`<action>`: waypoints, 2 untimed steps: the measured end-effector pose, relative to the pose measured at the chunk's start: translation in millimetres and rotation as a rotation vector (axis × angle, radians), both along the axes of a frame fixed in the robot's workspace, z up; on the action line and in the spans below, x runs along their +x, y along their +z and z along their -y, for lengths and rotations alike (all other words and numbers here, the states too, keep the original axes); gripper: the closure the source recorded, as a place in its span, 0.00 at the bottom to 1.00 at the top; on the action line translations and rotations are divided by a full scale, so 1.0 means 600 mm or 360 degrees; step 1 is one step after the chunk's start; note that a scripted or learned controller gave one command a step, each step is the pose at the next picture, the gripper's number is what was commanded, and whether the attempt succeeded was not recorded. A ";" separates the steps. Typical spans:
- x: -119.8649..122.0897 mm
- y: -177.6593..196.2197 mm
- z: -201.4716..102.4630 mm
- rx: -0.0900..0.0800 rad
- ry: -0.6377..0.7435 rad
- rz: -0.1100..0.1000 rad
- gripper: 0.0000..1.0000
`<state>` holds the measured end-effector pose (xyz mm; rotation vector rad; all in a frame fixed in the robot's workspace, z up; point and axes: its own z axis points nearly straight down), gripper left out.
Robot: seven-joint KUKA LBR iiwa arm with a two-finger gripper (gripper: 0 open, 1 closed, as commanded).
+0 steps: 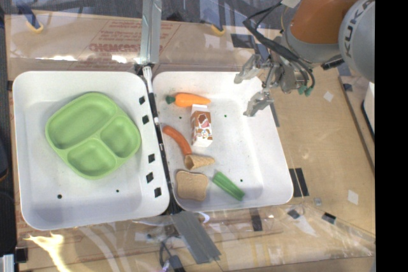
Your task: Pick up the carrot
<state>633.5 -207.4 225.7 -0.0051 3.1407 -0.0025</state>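
The carrot (189, 99) is orange with a small green top and lies flat near the back of the right bin (268, 156), pointing right. My gripper (251, 91) hangs over the bin's back right corner, well to the right of the carrot and apart from it. Its two fingers (256, 104) are spread, with nothing between them.
In the right bin also lie a small brown-and-white carton (201, 126), a sausage (178, 138), a cone (199, 161), a bread slice (192, 185) and a green pod (227, 185). The left bin (38, 188) holds a green divided plate (93, 134).
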 end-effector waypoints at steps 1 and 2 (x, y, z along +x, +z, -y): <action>-0.036 -0.161 0.004 0.0004 -0.0384 -0.0008 0.00; 0.026 -0.220 0.004 0.0002 -0.0835 0.0005 0.00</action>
